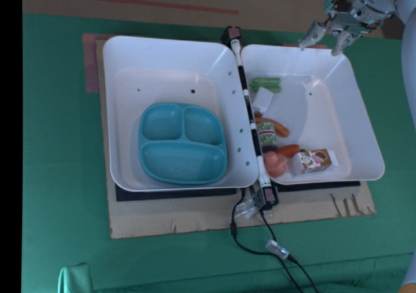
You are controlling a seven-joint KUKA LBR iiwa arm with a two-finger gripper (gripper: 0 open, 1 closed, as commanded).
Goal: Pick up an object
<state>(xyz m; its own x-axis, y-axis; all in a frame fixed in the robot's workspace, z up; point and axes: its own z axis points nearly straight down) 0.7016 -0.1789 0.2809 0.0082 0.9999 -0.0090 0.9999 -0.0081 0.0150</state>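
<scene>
My gripper point(321, 42) hangs open above the far rim of the right bin point(354, 84), with nothing between its fingers. The toys lie well below it along the bin's left and near side: a green bean pod point(266, 84), a small white carton point(262, 99), an orange carrot point(275, 127), a green-labelled can point(266, 136), a red chilli point(288, 151), a pink-red round fruit point(274, 164) and a brown and white milk carton point(313, 161).
The left bin point(130, 64) holds a teal divided plate point(183, 143). A black and white bar point(248, 106) runs between the two bins. Cables point(270, 236) trail off the cardboard base at the front.
</scene>
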